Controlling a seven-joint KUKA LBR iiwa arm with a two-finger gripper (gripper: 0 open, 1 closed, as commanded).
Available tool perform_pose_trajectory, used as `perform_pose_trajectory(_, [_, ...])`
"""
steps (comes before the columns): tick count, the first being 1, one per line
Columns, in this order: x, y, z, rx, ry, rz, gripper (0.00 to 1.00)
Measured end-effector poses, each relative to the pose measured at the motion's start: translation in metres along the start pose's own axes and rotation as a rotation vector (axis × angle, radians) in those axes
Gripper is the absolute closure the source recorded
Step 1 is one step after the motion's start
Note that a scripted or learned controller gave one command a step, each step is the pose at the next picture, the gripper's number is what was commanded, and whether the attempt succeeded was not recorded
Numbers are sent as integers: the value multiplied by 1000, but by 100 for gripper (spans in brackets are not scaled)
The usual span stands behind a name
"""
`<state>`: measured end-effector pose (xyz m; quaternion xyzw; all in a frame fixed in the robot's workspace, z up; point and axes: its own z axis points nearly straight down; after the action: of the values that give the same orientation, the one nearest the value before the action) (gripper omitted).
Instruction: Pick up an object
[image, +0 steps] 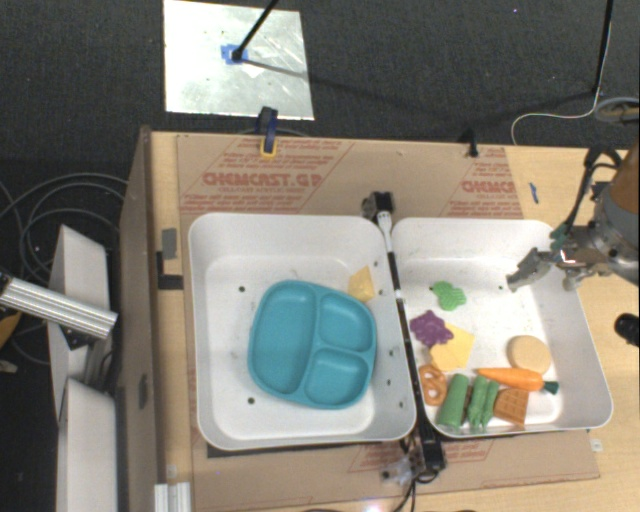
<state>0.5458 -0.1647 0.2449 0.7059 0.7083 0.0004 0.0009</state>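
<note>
The gripper (527, 270) hangs over the upper right part of the right bin (580, 330), reaching in from the right with its grey fingers pointing left and down. From this angle I cannot tell whether it is wide or narrow, and nothing shows between the fingers. Behind it the grey wrist (600, 245) sits above the bin's right rim, cables trailing up and away.

Nearest the gripper, to its left and a little lower, lies a green toy broccoli piece (449, 296) on the bin floor, well apart from the fingertips. Just below that comes a purple bunch of grapes (430, 326), touching a yellow cheese wedge (453, 351). Down toward the bin's near edge sits a round beige bread roll (529, 353), and right beneath it an orange carrot (512, 379) lying crosswise. Beside the carrot's left end, two green pods (468, 400) lie side by side, with a brown waffle piece (510, 406) at their right and a small pretzel (432, 381) at their left, close against the divider.

Across the divider, the left bin (215, 300) holds a teal divided plate (312, 343) with three compartments, lying flat near the middle. A pale yellow chip-like piece (362, 284) rests just off the plate's upper right corner. Both bins sit on a cardboard sheet (300, 175).
</note>
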Motion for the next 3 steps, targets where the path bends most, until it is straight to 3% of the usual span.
perform_pose_trajectory(1, [81, -31, 165, 11, 6, -6, 0])
perform_pose_trajectory(2, [37, 73, 159, -11, -4, -3, 0])
perform_pose_trajectory(3, [36, 2, 159, 0, 1, 5, 0])
